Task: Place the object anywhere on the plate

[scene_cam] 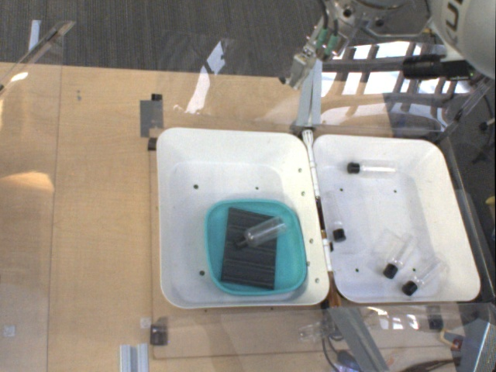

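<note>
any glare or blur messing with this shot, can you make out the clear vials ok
Camera view: bright sun patches and streaky reflections cross the bench; the clear vial on the teal plate stands out against a dark mat, while vials in the right bin nearly vanish, only black caps distinct; the gripper looks soft.

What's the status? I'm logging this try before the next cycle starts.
Gripper up behind the bins. One clear vial lying on the dark pad in the teal plate, left bin. Four more vials in right bin. Nothing in the way.

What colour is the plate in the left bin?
Teal, with a dark ribbed mat on it; the plate shows in the camera view.
</note>
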Robot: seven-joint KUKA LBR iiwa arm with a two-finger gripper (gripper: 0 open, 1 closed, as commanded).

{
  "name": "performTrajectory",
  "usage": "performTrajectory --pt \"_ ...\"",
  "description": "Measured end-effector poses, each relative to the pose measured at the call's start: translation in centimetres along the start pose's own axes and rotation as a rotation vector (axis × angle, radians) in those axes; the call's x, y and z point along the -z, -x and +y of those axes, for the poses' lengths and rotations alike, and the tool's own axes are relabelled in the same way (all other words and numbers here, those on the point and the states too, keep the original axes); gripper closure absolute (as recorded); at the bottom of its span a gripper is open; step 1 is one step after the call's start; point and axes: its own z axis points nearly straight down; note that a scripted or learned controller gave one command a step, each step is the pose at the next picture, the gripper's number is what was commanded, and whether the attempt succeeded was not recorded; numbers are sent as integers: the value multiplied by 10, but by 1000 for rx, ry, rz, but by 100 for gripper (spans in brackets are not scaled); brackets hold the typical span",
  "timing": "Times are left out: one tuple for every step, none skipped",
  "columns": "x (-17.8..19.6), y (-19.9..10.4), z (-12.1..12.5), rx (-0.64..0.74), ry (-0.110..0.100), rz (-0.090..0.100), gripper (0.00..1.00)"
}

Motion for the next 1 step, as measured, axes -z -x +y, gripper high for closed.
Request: performTrajectory --pt "7 -22 41 245 2 -1 100"
